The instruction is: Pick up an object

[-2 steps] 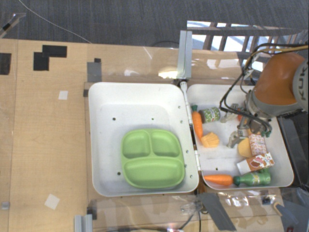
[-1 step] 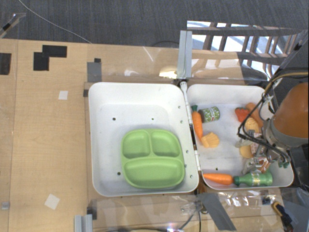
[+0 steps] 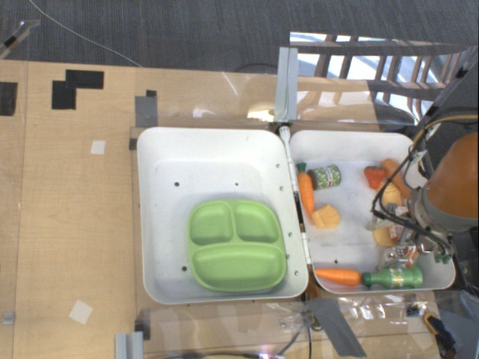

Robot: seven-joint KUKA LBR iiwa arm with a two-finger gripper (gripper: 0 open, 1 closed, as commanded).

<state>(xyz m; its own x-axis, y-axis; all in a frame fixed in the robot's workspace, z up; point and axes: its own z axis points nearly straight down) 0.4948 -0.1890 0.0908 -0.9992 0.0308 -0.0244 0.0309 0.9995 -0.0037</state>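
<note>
Bins sit side by side: the left bin (image 3: 161,200) bears a green tray (image 3: 238,245); the right bin (image 3: 352,144) holds two carrots (image 3: 305,191) (image 3: 337,277), a can (image 3: 325,176), a cheese wedge (image 3: 325,216), a tomato (image 3: 376,176) and a green bottle (image 3: 393,278). The gripper (image 3: 408,254) hangs just above the bottle at the bin's near right corner; whether it is released or clenched I cannot tell. The bottle looks light, stiff and likely slick, lying on its side, so it may roll; across its mid body seems the best hold.
</note>
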